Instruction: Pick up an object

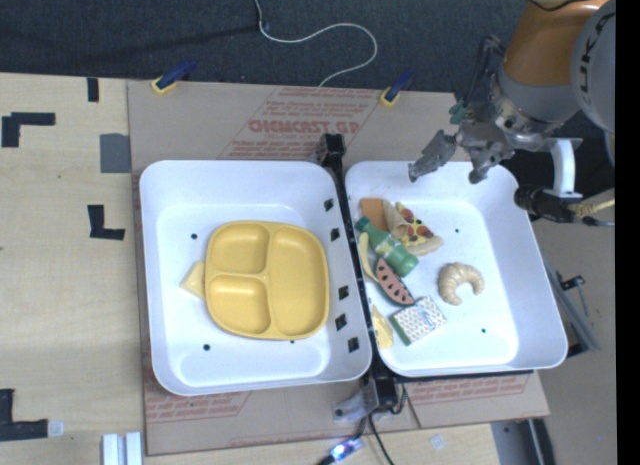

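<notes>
My gripper hangs over the far edge of the right bin, open, with nothing between its two dark fingers. Below it in that bin lie several toy foods: a croissant, a pizza slice, a watermelon slice, a green bottle-like piece and a small checkered packet. The pile sits along the bin's left side, nearer the camera than the gripper.
The left bin holds a yellow sectioned plate with a yellow wedge at its left. A white cable loops on the dark floor behind the bench. Clips hold the cardboard underlay's far edge.
</notes>
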Robot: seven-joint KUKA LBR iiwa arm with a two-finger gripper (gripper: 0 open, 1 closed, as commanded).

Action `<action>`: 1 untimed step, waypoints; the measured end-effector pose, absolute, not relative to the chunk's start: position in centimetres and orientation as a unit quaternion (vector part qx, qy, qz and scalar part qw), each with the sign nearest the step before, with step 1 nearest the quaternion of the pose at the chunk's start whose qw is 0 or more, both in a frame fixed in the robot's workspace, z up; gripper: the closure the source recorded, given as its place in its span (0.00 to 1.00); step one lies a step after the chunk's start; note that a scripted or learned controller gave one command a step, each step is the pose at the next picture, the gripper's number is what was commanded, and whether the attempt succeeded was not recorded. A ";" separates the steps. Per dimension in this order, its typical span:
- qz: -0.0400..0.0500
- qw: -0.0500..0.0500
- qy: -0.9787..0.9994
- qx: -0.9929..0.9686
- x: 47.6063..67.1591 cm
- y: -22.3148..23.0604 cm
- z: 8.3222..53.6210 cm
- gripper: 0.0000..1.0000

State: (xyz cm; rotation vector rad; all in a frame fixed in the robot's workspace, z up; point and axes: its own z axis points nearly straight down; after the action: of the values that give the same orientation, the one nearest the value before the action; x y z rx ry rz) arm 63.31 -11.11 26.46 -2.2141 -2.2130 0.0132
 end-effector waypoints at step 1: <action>0.000 0.001 -0.708 -0.706 63.5 -11.1 27.2 0.00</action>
State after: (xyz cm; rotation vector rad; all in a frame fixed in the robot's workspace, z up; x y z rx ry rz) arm 63.51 -11.10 27.20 -2.2183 -2.2226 0.0012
